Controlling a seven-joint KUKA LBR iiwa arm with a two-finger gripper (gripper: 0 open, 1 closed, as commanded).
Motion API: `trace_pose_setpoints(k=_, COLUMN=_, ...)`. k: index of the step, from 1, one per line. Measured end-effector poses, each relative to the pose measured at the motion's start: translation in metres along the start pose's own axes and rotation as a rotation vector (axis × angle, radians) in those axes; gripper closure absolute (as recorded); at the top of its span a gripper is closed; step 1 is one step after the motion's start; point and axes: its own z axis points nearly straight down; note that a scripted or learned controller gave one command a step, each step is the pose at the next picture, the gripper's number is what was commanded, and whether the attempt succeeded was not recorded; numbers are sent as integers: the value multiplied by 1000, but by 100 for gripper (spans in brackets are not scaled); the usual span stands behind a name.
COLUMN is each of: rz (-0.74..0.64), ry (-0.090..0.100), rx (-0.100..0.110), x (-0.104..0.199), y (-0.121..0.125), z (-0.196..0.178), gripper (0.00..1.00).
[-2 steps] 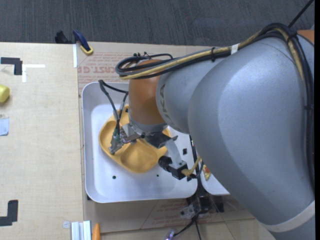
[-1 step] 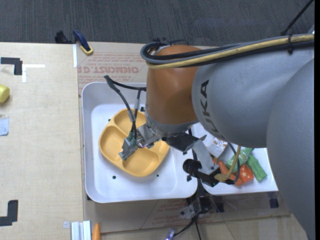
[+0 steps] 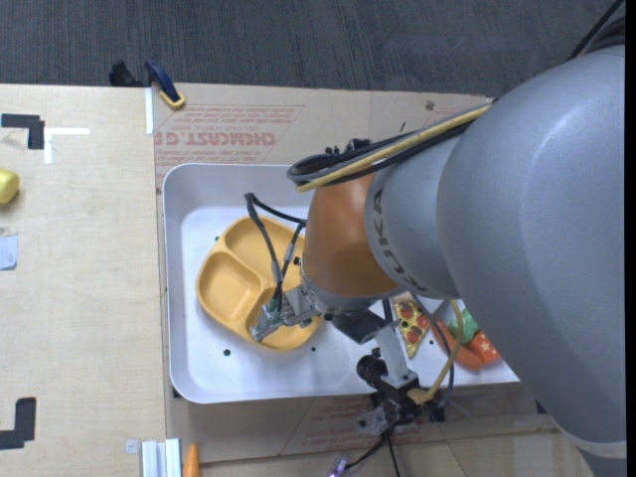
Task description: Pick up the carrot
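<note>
The carrot point(image 3: 477, 348), orange with a green top, lies at the right side of the white bin point(image 3: 189, 266), partly hidden under the arm. My gripper point(image 3: 272, 314) is down over the lower right rim of a yellow divided plate point(image 3: 234, 286), well to the left of the carrot. The grey arm with its orange band point(image 3: 343, 237) covers much of the bin's right half. Nothing carrot-like shows at the gripper.
A toy pizza slice point(image 3: 407, 323) lies just left of the carrot. Black cables point(image 3: 268, 232) hang across the plate. A yellow object point(image 3: 6, 186) sits on the bench at far left, and a blue clamp point(image 3: 164, 83) sits behind the bin.
</note>
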Motion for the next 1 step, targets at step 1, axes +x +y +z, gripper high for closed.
trace_pose_setpoints(k=1, rz=5, ry=-1, rx=6, x=-2, y=0, z=-6, gripper=100)
